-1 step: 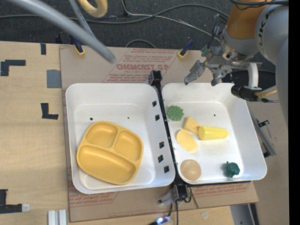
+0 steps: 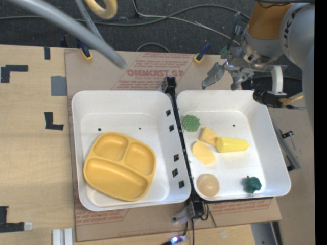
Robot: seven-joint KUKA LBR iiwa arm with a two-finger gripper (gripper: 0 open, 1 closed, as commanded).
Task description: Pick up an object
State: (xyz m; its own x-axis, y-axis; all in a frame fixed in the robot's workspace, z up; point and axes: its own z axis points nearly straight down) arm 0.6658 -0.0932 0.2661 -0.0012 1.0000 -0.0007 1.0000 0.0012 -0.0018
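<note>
The right bin (image 2: 265, 116) holds several small toys: a green round piece (image 2: 191, 122), a yellow wedge (image 2: 208, 135), a yellow cylinder-like piece (image 2: 232, 145), a pale yellow oval (image 2: 204, 153), a tan round piece (image 2: 208, 185) and a dark green piece (image 2: 252, 184). My gripper (image 2: 225, 77) hangs above the far rim of the right bin, its two fingers spread apart and nothing between them. It is well above and behind the toys.
The left bin (image 2: 82, 111) holds a yellow divided plate (image 2: 119, 165). A black divider (image 2: 176, 131) runs between the bins. Grey hoses and a yellow loop cross the upper left. Cardboard lies under both bins.
</note>
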